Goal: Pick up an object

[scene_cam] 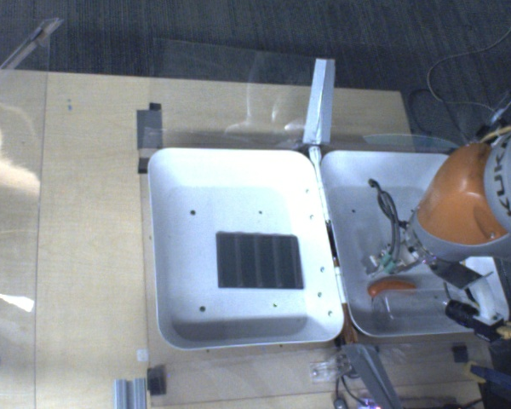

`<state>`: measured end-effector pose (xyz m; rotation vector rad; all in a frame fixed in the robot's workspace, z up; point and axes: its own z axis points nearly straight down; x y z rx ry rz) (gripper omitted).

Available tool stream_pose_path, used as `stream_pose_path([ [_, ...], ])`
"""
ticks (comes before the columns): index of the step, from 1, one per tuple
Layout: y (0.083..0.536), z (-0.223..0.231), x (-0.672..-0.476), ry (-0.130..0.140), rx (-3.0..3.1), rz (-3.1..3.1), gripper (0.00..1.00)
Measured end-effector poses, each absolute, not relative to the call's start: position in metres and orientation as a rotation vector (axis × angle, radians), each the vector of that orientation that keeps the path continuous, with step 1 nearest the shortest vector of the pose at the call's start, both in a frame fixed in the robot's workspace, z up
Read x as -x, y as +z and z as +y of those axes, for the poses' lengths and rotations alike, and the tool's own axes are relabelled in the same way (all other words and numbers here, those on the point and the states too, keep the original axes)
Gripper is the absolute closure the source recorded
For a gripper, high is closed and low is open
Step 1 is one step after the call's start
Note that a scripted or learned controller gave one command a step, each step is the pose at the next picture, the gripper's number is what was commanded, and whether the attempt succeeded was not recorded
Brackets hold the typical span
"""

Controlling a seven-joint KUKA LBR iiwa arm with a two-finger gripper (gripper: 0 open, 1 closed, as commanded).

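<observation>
Two white bins (166,228) on a pale wooden bench (77,254), dark carpet (196,7) behind; hand (392,261) state unclear.

The arm (464,203) reaches in from the right, its claw (390,262) apparently pointing down.

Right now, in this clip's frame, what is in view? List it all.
Bins: two, white, side by side on the bench; left bin, right bin.
Ribbed panel: one, dark grey, on the left bin's floor.
Long orange object: one, lying in the right bin near its front.
Bench: one, light wood, under the bins.
Arm: one, grey with orange band, over the right bin; gripper just above the orange object.
</observation>
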<state>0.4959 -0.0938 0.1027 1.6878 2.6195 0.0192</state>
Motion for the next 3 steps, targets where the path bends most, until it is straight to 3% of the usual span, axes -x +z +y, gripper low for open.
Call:
stream_pose_path([
  [1,0.103,-0.094,-0.496,0.019,-1.688,2.62,0.0],
  [2,0.09,-0.095,-0.533,0.016,-2.261,2.166,0.0],
  [3,0.088,-0.112,-0.616,0.01,-2.335,2.09,0.0],
])
